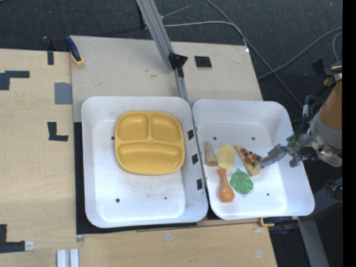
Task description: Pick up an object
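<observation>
Reaching in from the right edge of the frame, the arm (329, 128) is hanging over the right bin (245, 111), its orange band showing at the far right, with the gripper (271, 157) pointing down and left toward the bin's middle. How the jaws are standing, I cannot tell; the tip is reading as one dark grey sliver and no gap is showing from here. Nothing is sitting between the fingers that I can make out.

Lying just beside that tip, to its left, is the pizza slice (248, 159), red dots on top. Left of it the yellow piece (226, 156) is resting, and the cone (211, 154) is lying beside that, near the bin's left wall. Below them, the orange spoon (224, 189) is pointing toward the lower edge, and the green piece (241, 182) is sitting just to its right, under the pizza slice.

Over in the left bin (100, 166), the yellow tray (149, 143) is lying flat in the upper half, three compartments facing up, well apart from the gripper.
</observation>
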Robot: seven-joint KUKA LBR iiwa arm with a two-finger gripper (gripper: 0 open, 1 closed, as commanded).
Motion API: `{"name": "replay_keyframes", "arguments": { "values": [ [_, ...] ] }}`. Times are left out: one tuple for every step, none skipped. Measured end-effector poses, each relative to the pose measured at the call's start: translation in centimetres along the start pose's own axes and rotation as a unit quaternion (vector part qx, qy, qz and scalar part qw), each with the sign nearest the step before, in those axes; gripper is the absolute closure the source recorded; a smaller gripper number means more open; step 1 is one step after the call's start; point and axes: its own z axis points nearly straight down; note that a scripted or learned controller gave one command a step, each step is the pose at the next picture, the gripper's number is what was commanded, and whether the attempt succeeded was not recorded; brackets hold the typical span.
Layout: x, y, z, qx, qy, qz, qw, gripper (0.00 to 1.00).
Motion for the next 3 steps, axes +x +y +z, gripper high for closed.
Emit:
{"name": "replay_keyframes", "arguments": {
  "values": [
    [-0.3, -1.0, 5.0, 0.001, 0.000, 0.001, 1.0000, 0.00],
    [0.5, -0.4, 10.6, -0.002, -0.001, 0.000, 1.0000, 0.00],
    [0.5, -0.3, 9.3, -0.004, -0.001, 0.000, 1.0000, 1.00]
  ]
}}
